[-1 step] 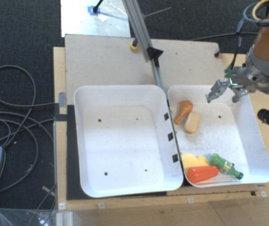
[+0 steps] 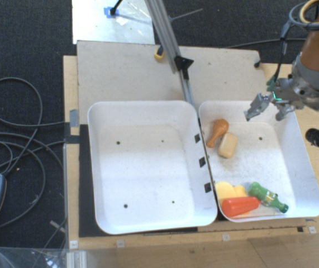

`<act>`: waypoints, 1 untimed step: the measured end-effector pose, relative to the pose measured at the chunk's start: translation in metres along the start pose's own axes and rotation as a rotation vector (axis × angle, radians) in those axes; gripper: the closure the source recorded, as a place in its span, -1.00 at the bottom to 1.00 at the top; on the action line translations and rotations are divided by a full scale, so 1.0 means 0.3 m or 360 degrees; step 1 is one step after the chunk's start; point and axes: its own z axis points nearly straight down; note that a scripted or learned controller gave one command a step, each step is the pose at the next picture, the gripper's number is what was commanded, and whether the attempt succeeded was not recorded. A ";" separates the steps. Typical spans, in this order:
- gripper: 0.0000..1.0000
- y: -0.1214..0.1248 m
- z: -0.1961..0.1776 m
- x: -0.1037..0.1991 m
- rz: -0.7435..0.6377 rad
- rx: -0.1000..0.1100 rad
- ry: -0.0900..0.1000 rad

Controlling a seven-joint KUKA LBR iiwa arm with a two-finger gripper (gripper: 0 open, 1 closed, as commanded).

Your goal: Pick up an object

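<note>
On the table's left half sits the left white bin (image 2: 142, 166), its floor marked by a few small dark dots. Black clips (image 2: 202, 162) line the seam where it meets the right white bin (image 2: 299, 166).

In the right bin, close to the shared wall and toward the table's far edge, a toy chicken drumstick (image 2: 218, 132) lies tilted, its thin end pointing down at the seam. Just beside it, touching or nearly so, rests a pale tan block (image 2: 228, 145) (perhaps a toy piece of bread or cheese). At the bin's near edge a yellow piece (image 2: 229, 191) sits against the shared wall, with a red-orange toy pepper (image 2: 239, 206) lying in front of it. To their right a green toy bottle (image 2: 267, 197) lies on its side, its cap toward the near right corner.

Above the right bin's far right corner hovers the gripper (image 2: 268, 109), its two grey fingers spread apart with nothing between them, well apart from every object below.
</note>
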 end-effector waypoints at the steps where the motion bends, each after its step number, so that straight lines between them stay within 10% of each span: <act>1: -1.00 -0.010 0.208 0.000 0.0005 0.0010 0.0001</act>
